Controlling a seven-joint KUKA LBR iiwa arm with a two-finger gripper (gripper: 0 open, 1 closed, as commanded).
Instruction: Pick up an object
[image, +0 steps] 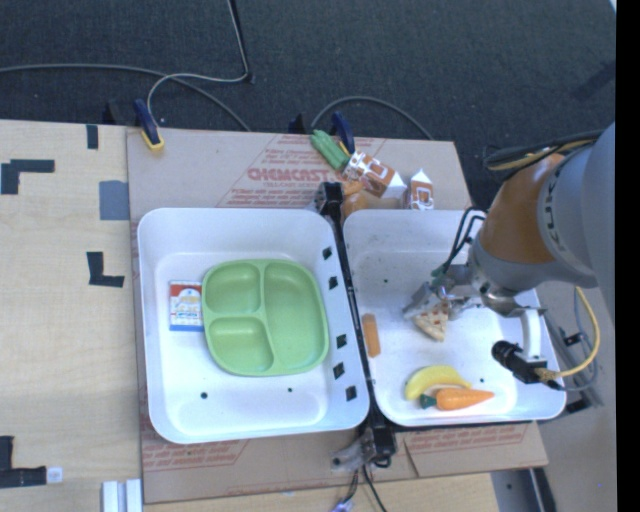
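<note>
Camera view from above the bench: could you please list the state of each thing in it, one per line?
Green three-compartment plastic plate: flat in the left white bin, nothing on it.
Small white card box: flat, touching the plate's left edge.
Tan wedge-shaped toy slice: on the right white bin floor, at the gripper.
Yellow toy banana: lying, touching the orange toy carrot.
Small orange oblong piece: lying alone.

The grey KUKA arm (585, 215) comes in from the right, its orange band (518, 215) sitting just behind the wrist. From there the wrist bends down and leftward to the two-finger gripper (432, 300), which hangs low. The finger tips point left, but their spread is too blurred to tell.
</note>
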